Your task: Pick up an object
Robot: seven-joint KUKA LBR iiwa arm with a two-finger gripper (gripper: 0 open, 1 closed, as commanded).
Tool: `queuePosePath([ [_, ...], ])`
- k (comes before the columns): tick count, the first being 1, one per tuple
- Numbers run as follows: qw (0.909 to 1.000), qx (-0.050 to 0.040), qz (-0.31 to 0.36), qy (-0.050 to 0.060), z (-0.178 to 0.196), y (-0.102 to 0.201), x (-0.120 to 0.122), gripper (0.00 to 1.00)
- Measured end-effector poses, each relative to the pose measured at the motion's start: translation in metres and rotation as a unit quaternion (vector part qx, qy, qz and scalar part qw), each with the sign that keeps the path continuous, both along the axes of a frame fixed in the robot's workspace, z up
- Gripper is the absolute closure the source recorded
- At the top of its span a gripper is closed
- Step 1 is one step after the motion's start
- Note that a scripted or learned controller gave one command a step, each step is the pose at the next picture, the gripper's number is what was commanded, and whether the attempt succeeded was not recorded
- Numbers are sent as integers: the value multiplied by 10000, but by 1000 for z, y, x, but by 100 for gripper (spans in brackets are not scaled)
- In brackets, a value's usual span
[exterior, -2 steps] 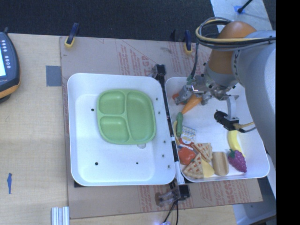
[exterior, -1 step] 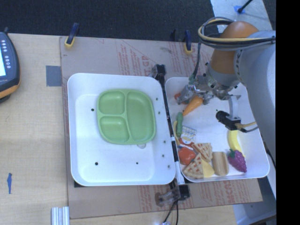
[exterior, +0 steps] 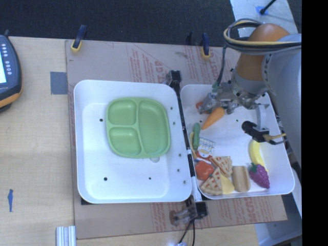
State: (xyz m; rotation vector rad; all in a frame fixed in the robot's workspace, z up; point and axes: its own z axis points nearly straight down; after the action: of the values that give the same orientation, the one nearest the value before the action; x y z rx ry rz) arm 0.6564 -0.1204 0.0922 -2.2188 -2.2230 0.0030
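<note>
Reaching into right bin (exterior: pixel 279 186), gripper (exterior: pixel 218 102) low over toy carrot (exterior: pixel 213 117) near the far wall.
Whether the gripper's jaws are spread or closing I cannot tell. Carrot lies slantwise just under it; looks light, rigid, smooth plastic, likely slippery, so best pinched across the thick orange middle. Bin wall close behind; open white floor toward the banana (exterior: pixel 256 152), clutter at the near edge.

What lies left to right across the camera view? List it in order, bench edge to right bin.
Handheld controller → grey tape patch → green divided plate in the left bin → carrot → banana in the right bin.
</note>
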Motion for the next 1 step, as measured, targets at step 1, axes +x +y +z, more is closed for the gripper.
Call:
queuePosePath([
  [1, 10000, 3, 24, 16, 0, 26, 0, 0],
])
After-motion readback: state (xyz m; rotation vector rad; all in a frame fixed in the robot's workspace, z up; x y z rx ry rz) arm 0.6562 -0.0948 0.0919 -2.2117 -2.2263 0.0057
